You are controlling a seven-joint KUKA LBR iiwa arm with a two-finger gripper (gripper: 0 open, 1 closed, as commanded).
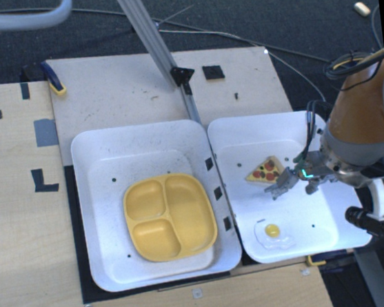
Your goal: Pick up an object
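A toy pizza slice (pixel 265 171) lies in the right bin (pixel 245 132), near its middle. A toy fried egg (pixel 272 232) rests near that bin's front edge. My gripper (pixel 284 183) hangs low just right of and below the pizza slice, its dark fingers pointing left toward it. Nothing shows between the fingers. The orange and grey arm (pixel 362 121) covers the bin's right side.
A yellow divided plate (pixel 170 216) sits in the left bin (pixel 100 195). A slanted metal pole (pixel 157 42) rises behind the bins. Cables run across the dark floor at the back.
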